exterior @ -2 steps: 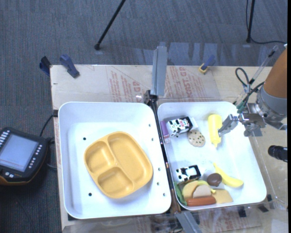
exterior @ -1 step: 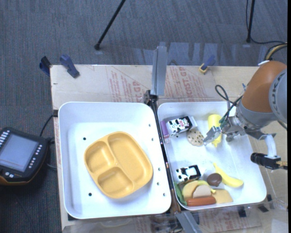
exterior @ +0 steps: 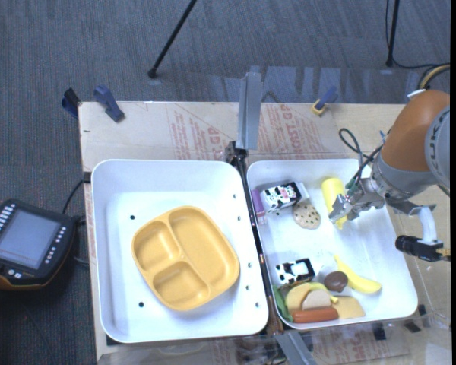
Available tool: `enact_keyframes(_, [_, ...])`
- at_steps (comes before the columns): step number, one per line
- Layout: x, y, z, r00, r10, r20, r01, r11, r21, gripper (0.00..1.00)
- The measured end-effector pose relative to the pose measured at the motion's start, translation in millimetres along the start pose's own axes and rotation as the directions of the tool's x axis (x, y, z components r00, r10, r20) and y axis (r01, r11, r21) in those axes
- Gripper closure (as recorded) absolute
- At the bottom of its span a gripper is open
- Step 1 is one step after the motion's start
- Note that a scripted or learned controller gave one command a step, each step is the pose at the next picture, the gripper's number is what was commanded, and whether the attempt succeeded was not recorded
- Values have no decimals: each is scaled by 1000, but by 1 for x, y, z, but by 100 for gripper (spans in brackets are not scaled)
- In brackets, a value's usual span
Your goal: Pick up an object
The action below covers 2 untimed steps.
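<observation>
Hovering low in the upper right part of the right-hand bin (exterior: 380,287): the gripper (exterior: 345,213), reaching in from the frame's right under the orange-banded wrist. Fingers pointing down and toward the left; how far apart, cannot tell, too small and dark against the white floor. Nothing visibly caught between them.

Nearest candidate: the yellow cylinder (exterior: 332,192), lying just up and to the left of the fingertips, touching them or very nearly so — hard to call from this slant. Long axis running roughly top to bottom in the frame, slightly tilted. Probably the target, judging by closeness alone.

Next nearest: the speckled cookie (exterior: 307,217), to the left of the gripper at about the same height in the frame. Further left and a little up, a black-and-white cow-print carton (exterior: 280,196).

Well apart, down in the lower part of the same bin: a banana (exterior: 361,281), a second cow-print carton (exterior: 295,270), a brown round piece (exterior: 335,281), and a heap of toy food along the bottom edge, red sausage (exterior: 314,315) included.

Left-hand bin (exterior: 114,196), centre left of the frame: a yellow divided plate (exterior: 185,257), far from the action.

Key relation for the coming move: cylinder up-left of the fingers, so a short shift that way, with the jaws set across its narrow width rather than along its length. Risk, by judgement: a nudge and a roll instead of a grab.
</observation>
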State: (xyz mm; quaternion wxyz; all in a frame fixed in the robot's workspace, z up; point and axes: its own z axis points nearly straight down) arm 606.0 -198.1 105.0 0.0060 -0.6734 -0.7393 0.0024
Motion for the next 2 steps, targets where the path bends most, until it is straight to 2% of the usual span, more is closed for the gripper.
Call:
enact_keyframes(1, [41,41,-98,994,113,5,-113,994,-7,100])
enact_keyframes(2, [75,44,-121,968,249,2,-249,968,-8,100])
